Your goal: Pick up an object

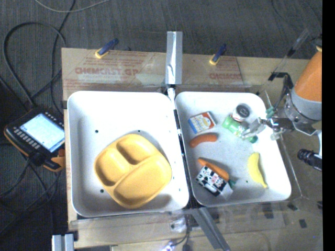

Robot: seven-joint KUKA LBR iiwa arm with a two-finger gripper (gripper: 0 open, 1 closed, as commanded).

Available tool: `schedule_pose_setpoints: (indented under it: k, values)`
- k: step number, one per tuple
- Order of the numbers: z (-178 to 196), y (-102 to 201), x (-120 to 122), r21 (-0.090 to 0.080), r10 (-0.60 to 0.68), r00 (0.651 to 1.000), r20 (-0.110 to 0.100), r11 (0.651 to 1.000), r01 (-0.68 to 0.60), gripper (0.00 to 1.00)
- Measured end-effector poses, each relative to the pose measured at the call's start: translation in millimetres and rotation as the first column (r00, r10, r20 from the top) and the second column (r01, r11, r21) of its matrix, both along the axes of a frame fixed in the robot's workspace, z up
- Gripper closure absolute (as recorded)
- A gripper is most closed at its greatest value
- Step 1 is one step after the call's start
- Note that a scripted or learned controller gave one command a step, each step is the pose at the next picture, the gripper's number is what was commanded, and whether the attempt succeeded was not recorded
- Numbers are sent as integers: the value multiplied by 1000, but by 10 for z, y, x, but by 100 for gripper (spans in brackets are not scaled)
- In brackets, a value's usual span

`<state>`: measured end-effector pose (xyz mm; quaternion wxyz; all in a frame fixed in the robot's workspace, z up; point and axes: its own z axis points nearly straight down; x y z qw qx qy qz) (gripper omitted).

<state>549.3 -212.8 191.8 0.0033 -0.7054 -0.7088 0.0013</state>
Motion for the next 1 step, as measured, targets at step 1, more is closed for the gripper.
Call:
schedule_pose_setpoints:
  k: [1]
  values:
    - [-956, -17, -261, 7, 37, 999, 5, 999, -37, 0]
